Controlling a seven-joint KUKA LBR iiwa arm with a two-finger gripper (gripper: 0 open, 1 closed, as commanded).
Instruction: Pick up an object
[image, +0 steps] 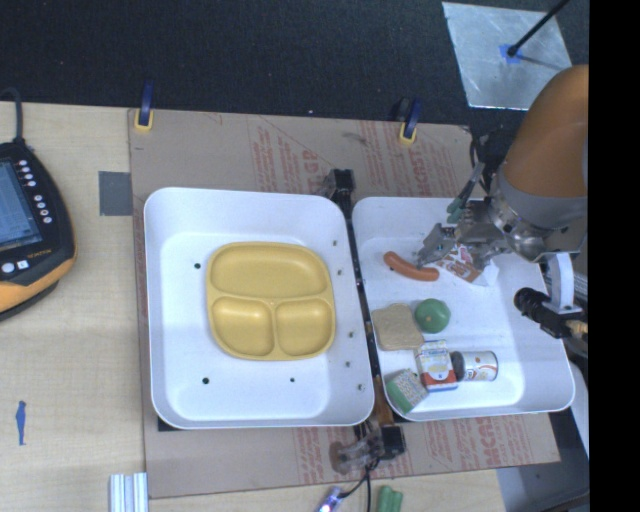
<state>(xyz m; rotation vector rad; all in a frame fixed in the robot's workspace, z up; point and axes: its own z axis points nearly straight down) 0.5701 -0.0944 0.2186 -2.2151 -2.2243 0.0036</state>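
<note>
A small green-and-white packet (404, 389) is seen at the lower edge of the right bin (540, 390), beside a red-labelled can (458, 367) lying on its side. Above these, a tan sponge-like block (397, 326), a green ball (432, 315) and a sausage (411, 267) are found. The gripper (452, 238) is placed at upper right, just beside the sausage — its state cannot be told. A yellow divided plate (270, 299) is held in the left bin (180, 390).

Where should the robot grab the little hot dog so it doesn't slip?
Probably at the middle of the hot dog, coming straight down from above. It lies flat on the right bin floor, long and thin, so fingers closing across its narrow width should fit. The gripper is right beside its upper right end, and the green ball sits clear of it.
</note>
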